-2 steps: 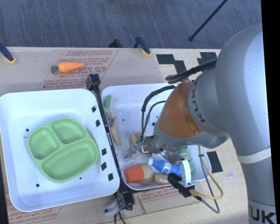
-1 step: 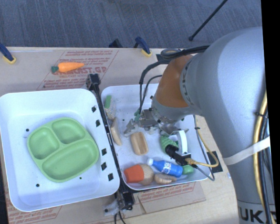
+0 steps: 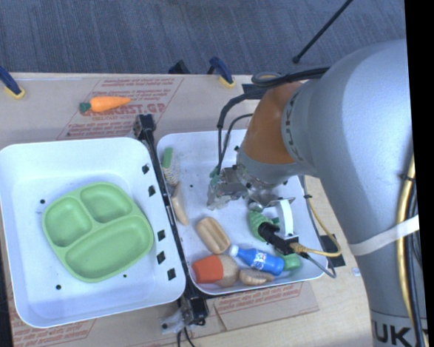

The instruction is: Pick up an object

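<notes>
The grey arm (image 3: pixel 348 137) with its orange band takes up the right of the camera view and bends down into the right bin (image 3: pixel 193 145), where the gripper (image 3: pixel 224 188) sits low over the bare white floor near the bin's middle. Its tip is a dark blur against the wrist, so I cannot tell whether it is open or closed, and nothing can be seen held in it. Well off to the gripper's left, the left bin (image 3: pixel 16 168) holds only a green divided plate (image 3: pixel 98 229). The pickable things lie closer. A tan bun (image 3: pixel 212 234) is just below the gripper, and an orange block (image 3: pixel 207 269) is further below, by the bin's near wall. A blue bottle (image 3: pixel 257 260) lies below and right, and a green toy (image 3: pixel 259 221) is just to the right, close under the wrist. A pale stick (image 3: pixel 178 206) rests to the left, along the divider. The likely failure is closing on empty floor, since the gripper seems to hang between objects rather than over one. The wrist and its cables also crowd the green toy and the bottle and could nudge them. The rounded bun may slip out of a shallow pinch.
</notes>
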Robot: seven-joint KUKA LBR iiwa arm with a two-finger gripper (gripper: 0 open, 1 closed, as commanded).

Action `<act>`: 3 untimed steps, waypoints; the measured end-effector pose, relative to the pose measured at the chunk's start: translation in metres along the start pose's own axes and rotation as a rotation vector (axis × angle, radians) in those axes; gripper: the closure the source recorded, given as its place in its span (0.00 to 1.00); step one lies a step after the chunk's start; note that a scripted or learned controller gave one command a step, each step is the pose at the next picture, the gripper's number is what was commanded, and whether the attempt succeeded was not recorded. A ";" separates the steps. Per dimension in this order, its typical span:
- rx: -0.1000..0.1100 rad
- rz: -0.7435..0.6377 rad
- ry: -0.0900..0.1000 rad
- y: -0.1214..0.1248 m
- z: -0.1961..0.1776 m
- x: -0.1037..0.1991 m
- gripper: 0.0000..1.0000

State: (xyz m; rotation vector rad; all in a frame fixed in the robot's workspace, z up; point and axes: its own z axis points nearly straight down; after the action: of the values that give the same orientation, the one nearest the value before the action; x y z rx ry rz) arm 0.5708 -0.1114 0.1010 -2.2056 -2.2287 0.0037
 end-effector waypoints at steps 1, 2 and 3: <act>0.000 -0.001 0.000 0.000 0.000 0.000 0.00; -0.004 0.004 -0.002 0.051 0.009 -0.055 0.00; -0.003 0.007 -0.002 -0.014 -0.011 -0.097 0.00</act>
State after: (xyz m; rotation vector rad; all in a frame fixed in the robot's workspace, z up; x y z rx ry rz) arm 0.5576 -0.2081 0.1120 -2.2165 -2.2236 0.0025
